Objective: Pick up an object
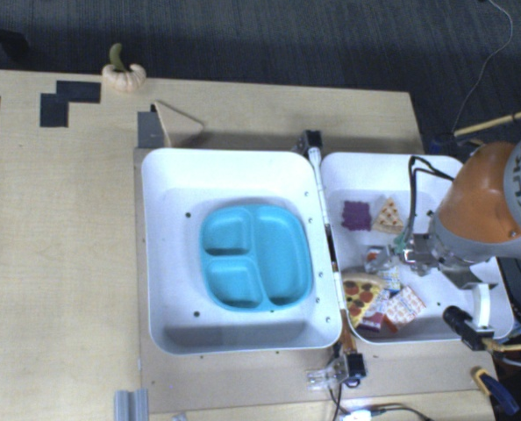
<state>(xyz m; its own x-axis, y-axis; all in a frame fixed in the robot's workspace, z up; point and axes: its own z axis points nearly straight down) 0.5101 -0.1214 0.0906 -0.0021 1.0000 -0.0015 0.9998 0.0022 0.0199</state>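
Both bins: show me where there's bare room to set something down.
Left bin: white floor rings the blue tray, widest along its far and left sides. Right bin: bare strip at the far end, beyond the purple block. Crowded near the hand and the pizza toy.

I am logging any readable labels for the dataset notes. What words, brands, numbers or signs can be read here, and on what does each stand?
"KU": dark letters at the picture's right edge on the robot arm, cut off by the frame.
Small packet in the right bin: red and white print, too blurred to read.
Blue tray in the left bin: no text seen.
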